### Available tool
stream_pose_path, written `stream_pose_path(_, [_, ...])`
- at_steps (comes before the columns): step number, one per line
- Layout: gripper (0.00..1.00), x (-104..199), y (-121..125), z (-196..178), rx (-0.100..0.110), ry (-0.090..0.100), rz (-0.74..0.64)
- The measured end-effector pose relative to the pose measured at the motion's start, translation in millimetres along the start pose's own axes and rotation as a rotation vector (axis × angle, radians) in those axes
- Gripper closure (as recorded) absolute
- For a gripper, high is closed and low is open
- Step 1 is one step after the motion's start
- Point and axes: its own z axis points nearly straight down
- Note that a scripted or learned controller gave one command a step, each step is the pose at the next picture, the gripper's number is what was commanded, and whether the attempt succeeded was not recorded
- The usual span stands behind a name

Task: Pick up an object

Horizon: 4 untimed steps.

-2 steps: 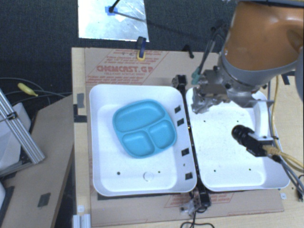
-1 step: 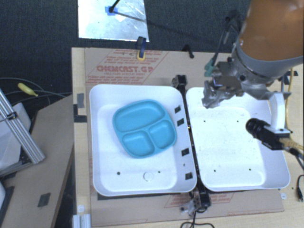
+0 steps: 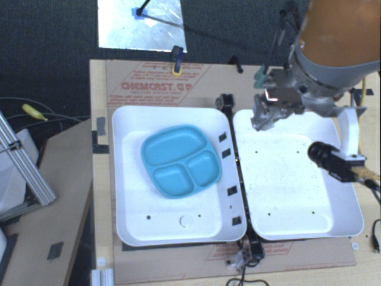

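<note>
Beside the end effector (image 3: 262,123), a blue plate (image 3: 180,160) fills the left bin (image 3: 128,219).

Dark blue-grey carpet (image 3: 41,34) covering floor around bench. Shiny metal sheet (image 3: 141,15) lying on carpet at top (catching light, glaring). Brown printed cardboard (image 3: 156,83) lining bench top. Aluminium frame rail (image 3: 24,162) slanting at left. Cables (image 3: 53,119) trailing across floor.

Two white bins (image 3: 297,228); one blue divided plate (image 3: 181,160)
</note>
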Motion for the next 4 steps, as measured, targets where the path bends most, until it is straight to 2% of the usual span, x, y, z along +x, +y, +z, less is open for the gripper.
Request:
stream_pose_path(1, [1.00, 14.6, -0.2, 27.5, 0.003, 0.000, -0.002])
stream_pose_path(2, [1.00, -3.2, 16.6, 70.0, 0.003, -0.001, 0.005])
stream_pose_path(3, [1.00, 16.6, -0.5, 12.0, -0.003, 0.002, -0.002])
stream_pose_path(4, [1.00, 7.9, 45.1, 57.8, 0.001, -0.001, 0.005])
